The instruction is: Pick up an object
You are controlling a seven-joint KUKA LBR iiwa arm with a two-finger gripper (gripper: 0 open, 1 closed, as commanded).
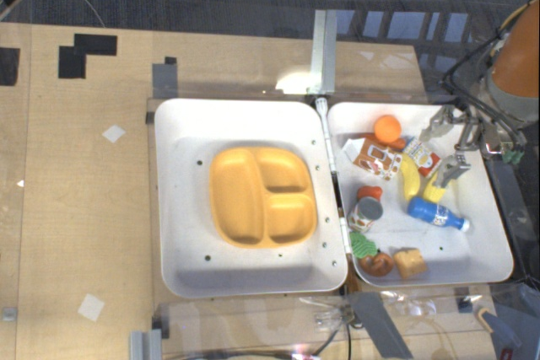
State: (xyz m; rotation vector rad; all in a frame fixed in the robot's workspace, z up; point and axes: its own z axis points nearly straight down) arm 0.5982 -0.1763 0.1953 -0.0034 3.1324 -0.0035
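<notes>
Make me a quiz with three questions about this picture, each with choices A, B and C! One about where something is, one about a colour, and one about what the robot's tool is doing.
1. Where is the yellow divided tray?
A. In the left bin
B. In the right bin
C. On the floor

2. What colour is the bottle lying in the right bin?
A. Green
B. Blue
C. Pink

3. What is the tool doing?
A. Gripping the yellow tray
B. Poised open over the right bin, holding nothing
C. Lifting the orange ball

Answers:
1. A, the tray sits in the middle of the left bin.
2. B, its body is blue with a pale end.
3. B, its fingers are spread apart above the toys, near the banana, with nothing between them, and the orange ball lies in the bin.
</notes>
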